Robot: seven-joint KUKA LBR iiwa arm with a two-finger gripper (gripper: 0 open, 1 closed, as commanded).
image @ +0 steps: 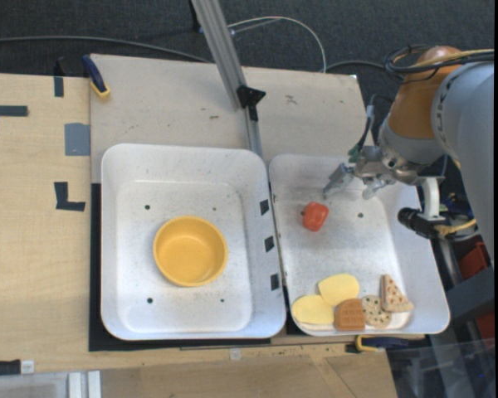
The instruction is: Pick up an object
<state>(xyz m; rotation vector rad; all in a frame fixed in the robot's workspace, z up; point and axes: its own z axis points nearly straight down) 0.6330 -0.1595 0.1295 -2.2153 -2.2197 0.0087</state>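
Sitting just below and to the left of the jaws (355, 182), a small red-orange object (314, 216) rests on the floor of the right bin (415, 247); it looks rounded and squat, with no clear long axis or pointing end that can be made out. The grey arm (469, 110) reaches in from the right, its orange band (415, 110) above the wrist, and the wrist tilts down and leftward so that the jaws hang over the upper part of the right bin. The jaws stand apart, the two fingers splayed with bare bin floor between them, and nothing is held. Well below the jaws, along the near edge of the same bin, lies a cluster of toy foods: two pale yellow pieces (328, 298), a brown piece (349, 314), a speckled round piece (372, 309) and a wedge-shaped piece (393, 293), touching one another. Far to the left of the jaws, the left bin (124, 172) holds a yellow bowl (190, 250), upright and open upward. Both bins sit side by side on the counter (33, 222).
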